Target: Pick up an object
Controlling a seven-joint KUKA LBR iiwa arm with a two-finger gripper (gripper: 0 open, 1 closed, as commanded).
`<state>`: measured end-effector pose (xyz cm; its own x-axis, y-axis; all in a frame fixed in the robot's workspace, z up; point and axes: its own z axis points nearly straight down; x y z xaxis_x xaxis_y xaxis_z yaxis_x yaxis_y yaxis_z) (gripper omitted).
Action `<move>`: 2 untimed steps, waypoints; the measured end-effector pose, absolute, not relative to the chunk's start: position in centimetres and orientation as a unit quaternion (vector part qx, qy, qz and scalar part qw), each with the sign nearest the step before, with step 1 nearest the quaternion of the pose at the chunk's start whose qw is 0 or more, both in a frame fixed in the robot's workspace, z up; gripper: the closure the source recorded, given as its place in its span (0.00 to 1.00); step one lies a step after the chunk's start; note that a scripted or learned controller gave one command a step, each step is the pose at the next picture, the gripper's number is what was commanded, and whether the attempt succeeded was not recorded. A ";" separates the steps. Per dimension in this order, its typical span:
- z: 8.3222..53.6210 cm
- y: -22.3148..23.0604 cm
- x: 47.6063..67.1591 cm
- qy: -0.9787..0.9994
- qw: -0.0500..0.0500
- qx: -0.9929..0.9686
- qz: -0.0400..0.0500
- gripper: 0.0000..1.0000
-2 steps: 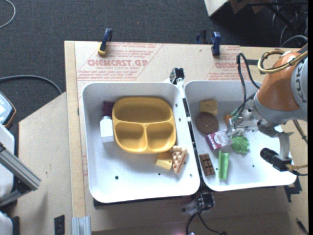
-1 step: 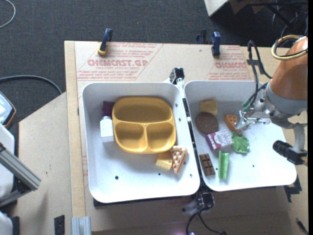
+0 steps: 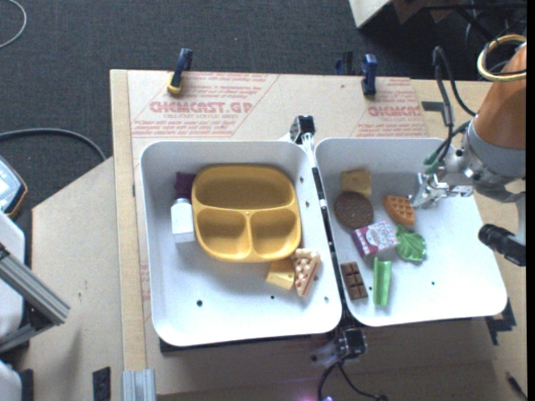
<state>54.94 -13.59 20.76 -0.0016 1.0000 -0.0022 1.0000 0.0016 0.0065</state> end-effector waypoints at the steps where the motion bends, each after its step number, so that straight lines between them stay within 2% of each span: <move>1: 22.6 -13.6 55.0 0.707 0.003 0.707 0.001 1.00; 2: 21.8 -10.5 60.1 0.709 0.002 0.705 0.002 1.00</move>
